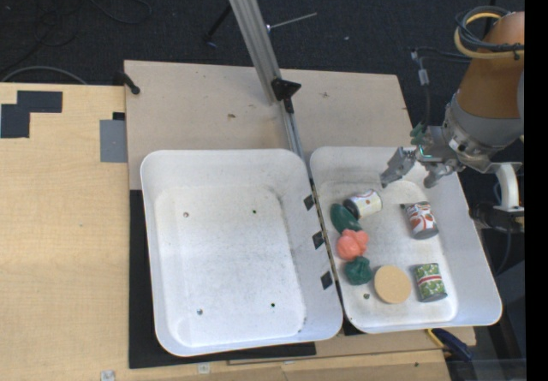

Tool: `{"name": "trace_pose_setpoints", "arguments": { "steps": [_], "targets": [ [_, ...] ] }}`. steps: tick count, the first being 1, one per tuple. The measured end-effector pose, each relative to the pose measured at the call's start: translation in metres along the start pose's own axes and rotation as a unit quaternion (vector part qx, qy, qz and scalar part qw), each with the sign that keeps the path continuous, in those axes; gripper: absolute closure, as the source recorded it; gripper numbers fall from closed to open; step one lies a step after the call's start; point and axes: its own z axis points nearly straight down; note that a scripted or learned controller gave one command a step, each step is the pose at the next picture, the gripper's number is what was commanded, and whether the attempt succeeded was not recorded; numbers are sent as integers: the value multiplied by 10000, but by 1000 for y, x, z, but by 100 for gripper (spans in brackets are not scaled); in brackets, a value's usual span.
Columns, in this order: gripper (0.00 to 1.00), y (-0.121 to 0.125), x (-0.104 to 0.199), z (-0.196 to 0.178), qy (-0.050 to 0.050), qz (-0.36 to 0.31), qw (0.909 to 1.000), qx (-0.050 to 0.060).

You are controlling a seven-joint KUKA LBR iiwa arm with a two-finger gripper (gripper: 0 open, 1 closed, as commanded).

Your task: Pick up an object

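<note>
Left bin is seen at 9 o'clock of the bench, white, with a few small dark specks on its floor. An aluminium extrusion post rises at 12 o'clock, slanting down to a black bracket near the seam between the bins. Right bin sits at 3 to 4 o'clock, touching the left bin along the seam, where small black clips are seen. Inside it, along its left wall: a dark green piece at the top, an orange-red lump just below and touching it, another green lump below that. A small white cylinder with a yellow band lies on its side just at 1 o'clock of the upper green piece. A tan round disc lies flat at 5 o'clock of the bin. A red-and-white can lies tilted at mid-right; a green-labelled can lies just beside the disc at its 3 o'clock. The gripper hangs over the bin's upper edge, at 12 o'clock of the red-and-white can and apart from it; its fingers are spread apart with nothing between them. The grey and orange arm is seen entering from 3 o'clock.
</note>
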Motion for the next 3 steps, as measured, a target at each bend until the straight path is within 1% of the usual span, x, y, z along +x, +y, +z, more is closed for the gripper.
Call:
{"name": "trace_pose_setpoints", "arguments": {
  "steps": [1,2,3],
  "targets": [
    [0,0,0,0,0,5,10000,-1],
    [0,1,-2,64,6,7,10000,29],
    [0,3,2,102,2,16,10000,-25]
  ]
}}
